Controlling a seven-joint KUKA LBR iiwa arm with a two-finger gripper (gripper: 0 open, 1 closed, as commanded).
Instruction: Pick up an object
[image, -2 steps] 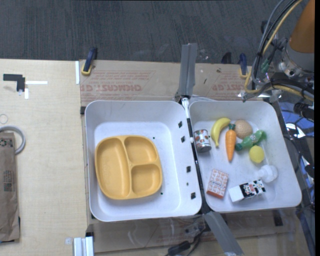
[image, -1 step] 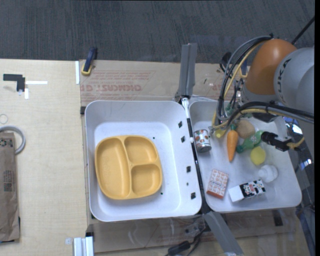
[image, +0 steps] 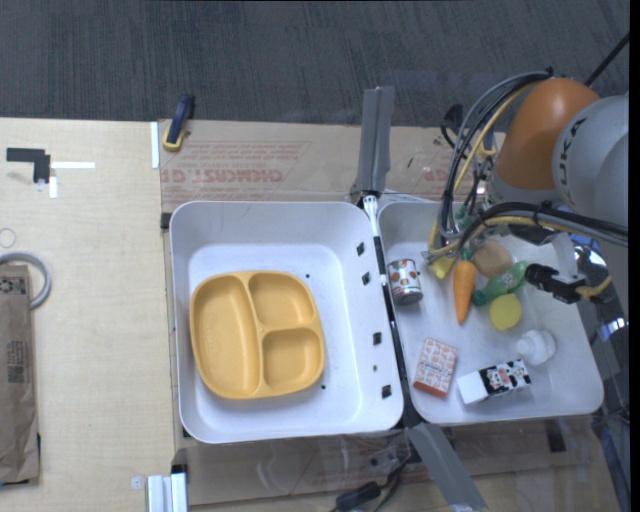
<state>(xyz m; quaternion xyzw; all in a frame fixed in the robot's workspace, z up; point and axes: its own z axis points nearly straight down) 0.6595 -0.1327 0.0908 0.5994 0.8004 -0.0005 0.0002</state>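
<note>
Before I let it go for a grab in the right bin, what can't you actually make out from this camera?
- Gripper: cables and the wrist cover it, so finger state cannot be told.
- Brown item behind the carrot: partly under cables, identity unclear.
- Green item: overlapped by the yellow piece, shape unclear.
- Can and carton: labels too small to read.

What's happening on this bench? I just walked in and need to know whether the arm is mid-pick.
A grey KUKA arm reaches in from the right over the right bin, which holds a toy carrot, a small can, a yellow piece, a patterned box and a black-and-white carton. The left bin holds a yellow divided plate. The arm hangs above the carrot cluster; cables hide its fingers, so no grasp can be confirmed.
</note>
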